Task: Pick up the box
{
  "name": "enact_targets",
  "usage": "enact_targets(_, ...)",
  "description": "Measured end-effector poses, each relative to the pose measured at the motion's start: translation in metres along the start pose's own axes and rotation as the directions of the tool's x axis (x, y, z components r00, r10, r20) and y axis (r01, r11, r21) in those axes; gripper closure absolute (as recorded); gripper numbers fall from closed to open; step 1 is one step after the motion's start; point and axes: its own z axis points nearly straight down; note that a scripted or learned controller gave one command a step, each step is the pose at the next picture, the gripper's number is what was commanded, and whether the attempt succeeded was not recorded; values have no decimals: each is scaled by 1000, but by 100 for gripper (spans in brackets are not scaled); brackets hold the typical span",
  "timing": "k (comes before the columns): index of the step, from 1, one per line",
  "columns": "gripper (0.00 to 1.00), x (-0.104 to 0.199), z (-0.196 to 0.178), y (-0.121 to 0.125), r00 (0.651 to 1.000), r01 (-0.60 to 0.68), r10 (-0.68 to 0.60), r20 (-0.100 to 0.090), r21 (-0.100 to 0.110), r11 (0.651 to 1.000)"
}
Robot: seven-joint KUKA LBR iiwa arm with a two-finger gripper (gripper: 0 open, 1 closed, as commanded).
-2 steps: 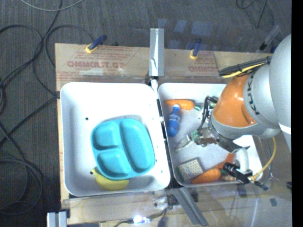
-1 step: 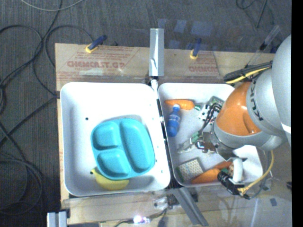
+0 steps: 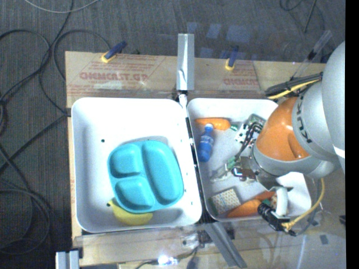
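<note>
The arm [image 3: 291,133] leans over the right bin [image 3: 197,150]; its hand's grip I cannot tell. A blue bottle [image 3: 205,143] lies by that bin's left wall.

Left bin [image 3: 84,150]: holding a blue divided tray [image 3: 146,175], which is lying partly over a yellow banana [image 3: 132,216].
Right bin [image 3: 197,150]: holding a blue bottle [image 3: 205,143] just below an orange item [image 3: 213,123]; another orange item [image 3: 244,209] is lying near the front wall.

white bins [image 3: 84,150] | turquoise tray [image 3: 147,174] | yellow banana [image 3: 132,216] | blue bottle [image 3: 205,143] | orange carrot [image 3: 244,209]
</note>
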Motion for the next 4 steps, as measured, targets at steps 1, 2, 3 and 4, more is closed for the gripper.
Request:
enact_targets(1, 0, -1, 0, 0, 999, 35, -35, 2, 2, 999)
enact_targets(2, 0, -4, 0, 0, 999, 53, -53, 0, 3, 999)
enact_targets(3, 0, 22, -94, -6, 999, -43, 43, 5, 18, 999)
enact_targets(4, 0, -15, 1, 1, 1000, 7, -7, 1, 5, 1000)
